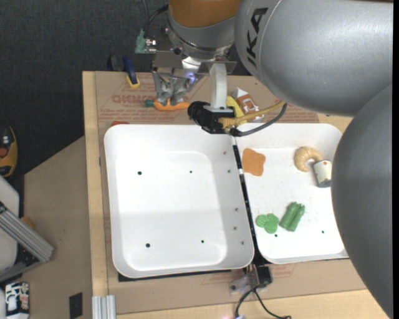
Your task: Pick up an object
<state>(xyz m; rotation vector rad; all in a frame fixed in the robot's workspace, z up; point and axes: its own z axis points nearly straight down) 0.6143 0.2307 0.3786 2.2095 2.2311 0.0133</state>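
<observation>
Here, two shallow white bins are seen side by side on the counter. The left bin is marked by four small dark dots on its floor.

Above the far rim of the left bin, the claw is seen beyond the bins, over the brown board. Its two metal fingers are pointed downward and set narrowly, and a small orange object is seen at their tips; whether it is gripped between them or merely lies beneath them cannot be told. The object is elongated, bright orange, and lies flat just outside the left bin's far edge.

In the right bin five items can be counted. One flat orange piece lies near the dividing wall. One tan, curved piece is found toward the far right, with one small white-and-grey cylinder touching it. Two green items lie nearer the front: one rounded leafy piece and one ribbed oblong piece, just beside each other.

The grey arm, with one orange band, is seen across the upper right.
</observation>
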